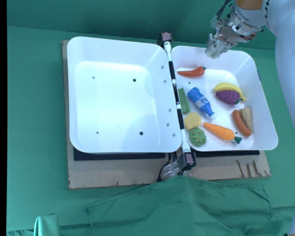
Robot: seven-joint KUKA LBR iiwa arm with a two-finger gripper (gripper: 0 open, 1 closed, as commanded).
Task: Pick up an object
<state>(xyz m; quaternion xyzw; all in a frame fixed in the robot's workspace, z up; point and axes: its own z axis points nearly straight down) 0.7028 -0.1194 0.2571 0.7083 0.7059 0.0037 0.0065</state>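
Observation:
My gripper (216, 50) hangs above the far edge of the right bin (265, 132), up and to the right of a red chili pepper (191, 72). Nothing shows between its fingers. Lower in that bin lie a blue bottle (201, 103), a yellow banana (229, 87) with purple grapes (228, 97) against it, a green stick (183, 101), a corn piece (192, 120), a green broccoli-like piece (197, 136), an orange carrot (222, 132), a sausage (241, 123) and a waffle cone (247, 117).
The left bin (118, 95) sits beside the right one, with a black-and-white divider bar (174, 90) between them. Both rest on a cardboard sheet (113, 173). A rumpled green cloth (176, 208) covers the front of the bench.

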